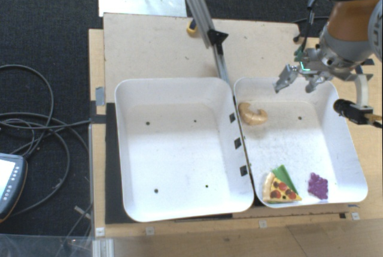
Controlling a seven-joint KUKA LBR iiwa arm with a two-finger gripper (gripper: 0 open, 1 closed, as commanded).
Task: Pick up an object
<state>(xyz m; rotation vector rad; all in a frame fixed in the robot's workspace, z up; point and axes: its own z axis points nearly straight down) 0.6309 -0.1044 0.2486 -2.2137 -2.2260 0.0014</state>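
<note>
The gripper [298, 78] hangs above the far edge of the right bin [344, 130] with its two fingers [286, 78] spread apart and nothing between them. The nearest candidate is the toy croissant [252, 114], lying on the bin floor below and to the left of the fingers, close to the wall that divides the two bins. It looks like a light, hard plastic piece with a smooth, curved surface, so it may slide or roll out of a pinch; the safest hold is probably across its thick middle, with the fingers closing over the narrow width rather than along the arc. Its closeness to the dividing wall could crowd the finger on that side. Farther from the fingers, at the near edge of the same bin, lie a toy pizza slice [281, 187] and, just beside it, a small purple bunch of grapes [318, 186]; both are well apart from the croissant and should not interfere. The pizza slice lies flat and looks harder to grip. The left bin [128, 142] lies beyond the divider.
</note>
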